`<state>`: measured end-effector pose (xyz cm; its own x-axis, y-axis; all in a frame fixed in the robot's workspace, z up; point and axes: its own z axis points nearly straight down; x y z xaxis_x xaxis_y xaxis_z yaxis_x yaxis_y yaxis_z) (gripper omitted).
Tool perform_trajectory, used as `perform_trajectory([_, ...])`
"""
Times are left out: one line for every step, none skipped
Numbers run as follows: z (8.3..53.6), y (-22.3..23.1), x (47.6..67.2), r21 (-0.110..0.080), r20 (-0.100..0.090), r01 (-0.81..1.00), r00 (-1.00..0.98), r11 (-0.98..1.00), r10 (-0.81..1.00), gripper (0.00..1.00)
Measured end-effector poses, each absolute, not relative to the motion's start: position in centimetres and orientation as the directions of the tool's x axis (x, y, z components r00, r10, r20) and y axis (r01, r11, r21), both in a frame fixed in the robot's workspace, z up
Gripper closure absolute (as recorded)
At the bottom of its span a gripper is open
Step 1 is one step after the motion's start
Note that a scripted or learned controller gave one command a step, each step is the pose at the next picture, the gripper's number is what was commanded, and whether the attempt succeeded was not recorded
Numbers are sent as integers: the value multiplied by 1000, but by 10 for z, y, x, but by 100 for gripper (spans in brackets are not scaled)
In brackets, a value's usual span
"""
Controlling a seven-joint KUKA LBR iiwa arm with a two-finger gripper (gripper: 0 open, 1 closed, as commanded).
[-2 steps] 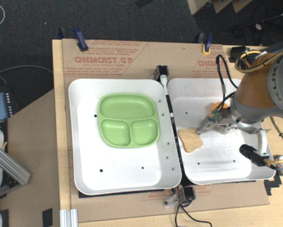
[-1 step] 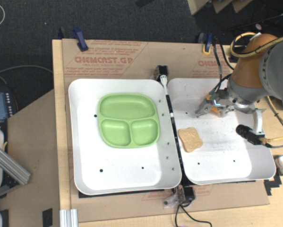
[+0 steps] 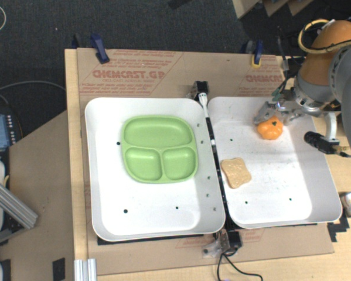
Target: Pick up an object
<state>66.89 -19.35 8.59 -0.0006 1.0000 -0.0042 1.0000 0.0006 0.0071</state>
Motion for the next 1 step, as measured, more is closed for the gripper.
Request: perform_trajectory([85,-160,667,-2,0,1000,-2,2,1000,0])
